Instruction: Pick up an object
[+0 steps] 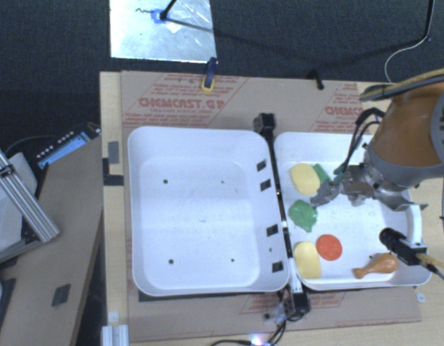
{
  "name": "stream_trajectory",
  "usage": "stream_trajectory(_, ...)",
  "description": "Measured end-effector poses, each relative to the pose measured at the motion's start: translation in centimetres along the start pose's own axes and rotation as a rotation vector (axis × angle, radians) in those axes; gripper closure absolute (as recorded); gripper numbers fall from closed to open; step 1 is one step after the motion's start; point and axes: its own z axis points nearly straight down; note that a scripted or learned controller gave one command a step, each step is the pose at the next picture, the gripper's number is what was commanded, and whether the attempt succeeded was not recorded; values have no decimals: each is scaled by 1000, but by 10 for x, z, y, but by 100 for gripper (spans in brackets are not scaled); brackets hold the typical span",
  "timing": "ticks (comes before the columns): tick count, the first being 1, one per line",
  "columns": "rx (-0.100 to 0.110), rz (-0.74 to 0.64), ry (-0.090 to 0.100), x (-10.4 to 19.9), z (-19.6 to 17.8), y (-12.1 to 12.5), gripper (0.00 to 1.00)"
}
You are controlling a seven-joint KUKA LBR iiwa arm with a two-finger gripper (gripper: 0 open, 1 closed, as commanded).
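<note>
Objects in right bin (352, 150): two yellow, two green.

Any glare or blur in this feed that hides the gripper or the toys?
Camera view: light is even and soft, the white bins bright but not washed out; glare sits on the foil sheet beyond the bench; the gripper looks soft and dark among the toys, while the red ball reads clearly.

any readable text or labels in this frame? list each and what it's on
"CHEMCAST GP": red print on the brown protective sheet behind the left bin.
The same red print recurs behind the right bin, cut off and blurred, not fully readable.
Red print on the sheet's front edge: too small to read.
Nothing readable elsewhere.
</note>
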Motion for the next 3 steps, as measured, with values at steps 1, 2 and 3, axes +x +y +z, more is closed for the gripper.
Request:
stream_trajectory(1,7,8,1,-35,111,-43,0)
stream_trajectory(2,-2,1,0,-33,96,-39,100)
stream_trajectory(3,-13,-9,0,15,0,17,100)
